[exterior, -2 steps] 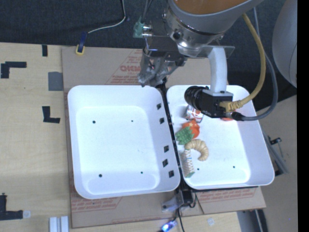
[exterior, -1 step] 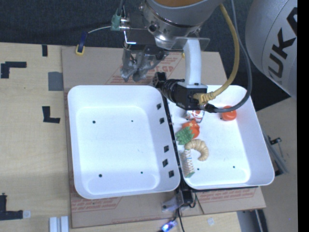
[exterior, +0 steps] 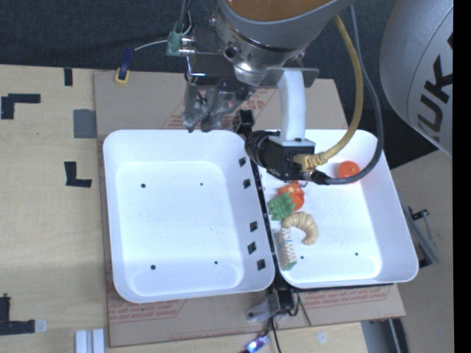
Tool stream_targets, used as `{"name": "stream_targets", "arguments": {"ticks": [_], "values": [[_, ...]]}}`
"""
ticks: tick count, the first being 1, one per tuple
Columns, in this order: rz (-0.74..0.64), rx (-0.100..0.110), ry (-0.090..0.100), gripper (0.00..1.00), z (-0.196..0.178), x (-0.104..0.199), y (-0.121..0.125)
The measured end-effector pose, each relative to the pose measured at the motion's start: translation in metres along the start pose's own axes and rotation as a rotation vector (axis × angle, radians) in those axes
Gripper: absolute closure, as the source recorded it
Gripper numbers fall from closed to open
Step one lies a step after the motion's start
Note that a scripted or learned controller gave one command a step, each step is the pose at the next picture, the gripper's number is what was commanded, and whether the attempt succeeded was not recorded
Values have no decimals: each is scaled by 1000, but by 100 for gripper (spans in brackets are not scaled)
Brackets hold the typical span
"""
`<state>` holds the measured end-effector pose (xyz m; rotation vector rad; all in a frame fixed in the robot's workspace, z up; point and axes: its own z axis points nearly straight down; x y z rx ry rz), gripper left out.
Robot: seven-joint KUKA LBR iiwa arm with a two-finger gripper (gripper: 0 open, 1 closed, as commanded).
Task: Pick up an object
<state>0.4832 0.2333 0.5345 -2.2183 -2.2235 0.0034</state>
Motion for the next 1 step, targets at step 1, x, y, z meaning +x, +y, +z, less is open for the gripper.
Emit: {"name": "stream_targets", "arguments": {"ticks": [1], "values": [[-2,1,0,100,-10,1,0]]}}
